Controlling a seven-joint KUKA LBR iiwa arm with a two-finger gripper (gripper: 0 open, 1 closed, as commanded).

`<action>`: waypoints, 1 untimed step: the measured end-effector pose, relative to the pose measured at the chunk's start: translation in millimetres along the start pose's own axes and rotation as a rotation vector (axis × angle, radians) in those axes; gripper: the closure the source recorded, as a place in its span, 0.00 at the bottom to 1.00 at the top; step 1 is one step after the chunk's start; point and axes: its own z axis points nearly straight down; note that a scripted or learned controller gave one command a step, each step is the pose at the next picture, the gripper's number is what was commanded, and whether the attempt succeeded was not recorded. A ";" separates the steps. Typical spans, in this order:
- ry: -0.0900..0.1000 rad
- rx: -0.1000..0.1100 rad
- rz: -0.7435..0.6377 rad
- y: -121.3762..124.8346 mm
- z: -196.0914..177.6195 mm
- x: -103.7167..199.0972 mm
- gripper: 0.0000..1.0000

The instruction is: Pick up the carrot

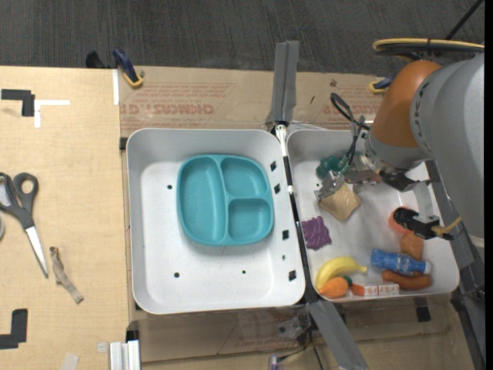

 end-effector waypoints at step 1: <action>0.013 -0.002 0.490 -78.9 -9.1 -94.6 0.00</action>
